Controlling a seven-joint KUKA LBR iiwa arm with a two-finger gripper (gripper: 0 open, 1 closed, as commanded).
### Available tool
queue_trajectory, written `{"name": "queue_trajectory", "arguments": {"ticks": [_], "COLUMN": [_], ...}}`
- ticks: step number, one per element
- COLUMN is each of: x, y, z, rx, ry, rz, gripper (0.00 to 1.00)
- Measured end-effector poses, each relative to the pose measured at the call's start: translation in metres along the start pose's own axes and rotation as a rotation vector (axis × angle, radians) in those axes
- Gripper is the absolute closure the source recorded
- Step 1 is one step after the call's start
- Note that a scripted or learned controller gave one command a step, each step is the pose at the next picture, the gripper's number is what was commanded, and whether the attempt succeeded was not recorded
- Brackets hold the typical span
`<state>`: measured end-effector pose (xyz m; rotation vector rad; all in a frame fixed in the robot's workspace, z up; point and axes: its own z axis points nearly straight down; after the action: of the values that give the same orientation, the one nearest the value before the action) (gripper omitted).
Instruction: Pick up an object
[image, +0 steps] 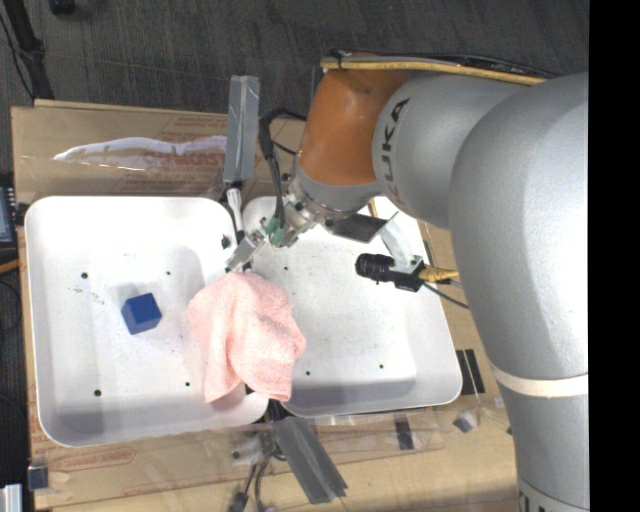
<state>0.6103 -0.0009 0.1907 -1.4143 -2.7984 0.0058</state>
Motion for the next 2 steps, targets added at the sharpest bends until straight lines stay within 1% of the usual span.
{"name": "queue_trajectory", "arguments": {"ticks": [1, 2], "x": [0.03, 0.036], "y": [0.007, 0.04], "z": [0.0, -0.017], "rx": [-0.002, -0.006], "ry": [-0.001, -0.005], "rz": [-0.155, -0.087], "gripper": [0.0, 0.0]}}
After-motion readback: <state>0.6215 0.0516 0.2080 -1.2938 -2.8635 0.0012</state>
